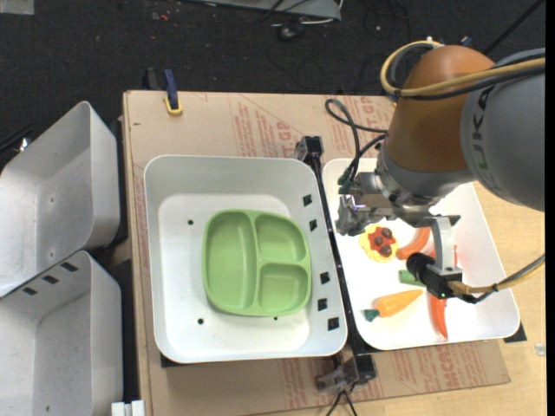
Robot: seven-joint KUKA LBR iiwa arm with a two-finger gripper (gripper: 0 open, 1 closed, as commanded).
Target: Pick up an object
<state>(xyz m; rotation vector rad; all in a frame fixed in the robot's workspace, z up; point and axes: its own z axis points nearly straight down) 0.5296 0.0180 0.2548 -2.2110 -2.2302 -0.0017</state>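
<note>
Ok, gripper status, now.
Gripper: over the right bin near the toy food; whether it is open or closed cannot be told.

green tray (257, 263): matt plastic | bins (165, 198): smooth white plastic | bench (251, 124): cardboard

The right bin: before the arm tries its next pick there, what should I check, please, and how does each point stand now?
1. Things to pick lie in the right bin: ok. A toy carrot, a red and yellow toy and a red piece are there.
2. Tool is over the right bin: ok, at its left side.
3. Tool open or shut: cannot tell.
4. Something already held: cannot tell.
5. Toy carrot lies apart from the other things: ok.
6. Green tray lies in the left bin, out of the way: ok.
</note>
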